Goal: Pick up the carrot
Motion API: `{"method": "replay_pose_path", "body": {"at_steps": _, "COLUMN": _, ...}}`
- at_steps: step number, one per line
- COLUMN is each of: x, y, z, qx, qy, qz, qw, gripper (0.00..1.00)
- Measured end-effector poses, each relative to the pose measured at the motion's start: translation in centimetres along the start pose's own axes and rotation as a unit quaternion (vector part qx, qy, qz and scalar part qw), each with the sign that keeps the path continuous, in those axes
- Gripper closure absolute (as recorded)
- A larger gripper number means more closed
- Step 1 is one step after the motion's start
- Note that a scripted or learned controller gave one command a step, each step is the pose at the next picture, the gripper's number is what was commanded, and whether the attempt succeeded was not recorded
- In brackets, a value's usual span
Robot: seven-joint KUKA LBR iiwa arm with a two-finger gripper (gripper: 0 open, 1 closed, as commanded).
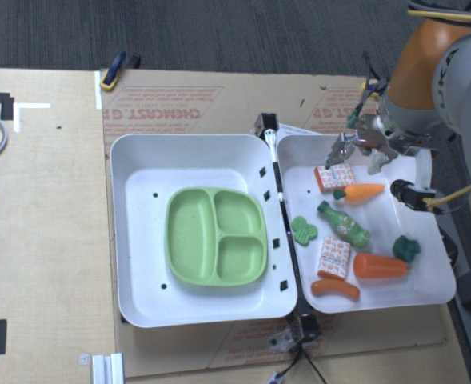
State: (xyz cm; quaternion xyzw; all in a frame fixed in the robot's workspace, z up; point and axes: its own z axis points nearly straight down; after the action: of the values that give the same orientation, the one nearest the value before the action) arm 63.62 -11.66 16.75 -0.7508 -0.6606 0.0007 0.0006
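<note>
Hovering over the far end of the right bin, the jaws are seen spread open with nothing held between them. The carrot is found just below the jaws, lying beside a small box and apart from both fingers.

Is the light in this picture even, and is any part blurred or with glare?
In the camera view, light is soft and even; the white right bin looks bright but not glaring; the green sectioned plate casts almost no shadow; the small orange carrot is sharp; the gripper looks slightly soft.
</note>
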Motion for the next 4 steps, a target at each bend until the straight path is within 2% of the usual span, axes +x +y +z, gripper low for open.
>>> {"method": "replay_pose_path", "body": {"at_steps": 1, "x": -5.6, "y": -3.0, "z": 7.6, "qx": 0.0, "qy": 0.0, "qz": -0.04, "qw": 0.9992, "gripper": 0.0}}
{"method": "replay_pose_path", "body": {"at_steps": 2, "x": -5.7, "y": -3.1, "z": 6.6, "qx": 0.001, "qy": 0.0, "qz": -0.038, "qw": 0.9993, "gripper": 1.0}}
{"method": "replay_pose_path", "body": {"at_steps": 3, "x": -2.1, "y": 0.1, "z": -10.1, "qx": -0.001, "qy": -0.001, "qz": -0.055, "qw": 0.9985, "gripper": 1.0}}
{"method": "replay_pose_path", "body": {"at_steps": 4, "x": -2.1, "y": 0.1, "z": -10.1, "qx": -0.001, "qy": -0.001, "qz": -0.055, "qw": 0.9985, "gripper": 0.0}}
